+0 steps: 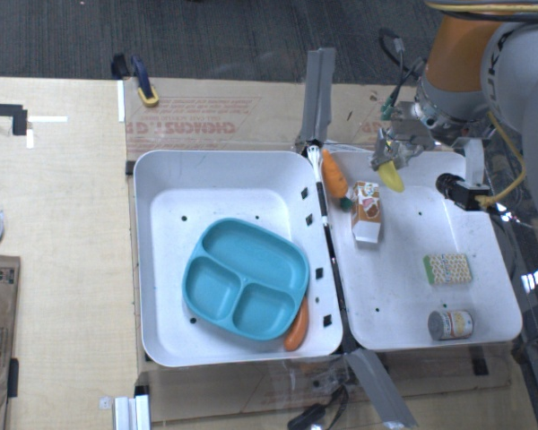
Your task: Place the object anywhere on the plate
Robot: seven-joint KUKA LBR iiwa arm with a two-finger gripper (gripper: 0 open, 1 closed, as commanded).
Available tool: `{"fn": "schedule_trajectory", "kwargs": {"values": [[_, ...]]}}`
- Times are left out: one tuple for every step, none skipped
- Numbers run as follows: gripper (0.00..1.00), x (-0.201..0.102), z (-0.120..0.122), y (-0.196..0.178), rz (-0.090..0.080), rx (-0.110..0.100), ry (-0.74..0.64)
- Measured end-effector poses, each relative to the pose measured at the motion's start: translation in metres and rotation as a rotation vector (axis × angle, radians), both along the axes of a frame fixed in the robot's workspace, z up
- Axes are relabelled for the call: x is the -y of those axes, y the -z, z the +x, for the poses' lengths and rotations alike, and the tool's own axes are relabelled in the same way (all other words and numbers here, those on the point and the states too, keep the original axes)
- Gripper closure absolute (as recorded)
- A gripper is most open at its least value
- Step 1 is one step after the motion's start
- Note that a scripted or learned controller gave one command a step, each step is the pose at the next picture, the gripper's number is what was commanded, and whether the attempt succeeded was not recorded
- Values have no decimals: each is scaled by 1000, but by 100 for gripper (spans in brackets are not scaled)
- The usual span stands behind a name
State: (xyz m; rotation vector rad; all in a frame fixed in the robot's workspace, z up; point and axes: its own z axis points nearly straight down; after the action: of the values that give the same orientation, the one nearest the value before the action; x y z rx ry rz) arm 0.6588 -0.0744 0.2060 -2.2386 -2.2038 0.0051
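The blue three-compartment plate lies in the left bin. My gripper hangs over the far left part of the right bin, shut on a small yellow object that sticks out below its fingers. An orange hot-dog-like piece rests against the plate's near right rim, on the bin floor.
In the right bin are a carrot by the left wall, a small milk carton, a speckled sponge and a tin can on its side. A grey divider post rises between the bins at the back.
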Motion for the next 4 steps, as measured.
{"fn": "schedule_trajectory", "kwargs": {"values": [[100,38,-1,56,1,-1,-17],[100,-29,-65,15,2,0,-135],[100,-135,-90,15,1,-2,-45],[100,-212,-124,11,0,-3,-73]]}}
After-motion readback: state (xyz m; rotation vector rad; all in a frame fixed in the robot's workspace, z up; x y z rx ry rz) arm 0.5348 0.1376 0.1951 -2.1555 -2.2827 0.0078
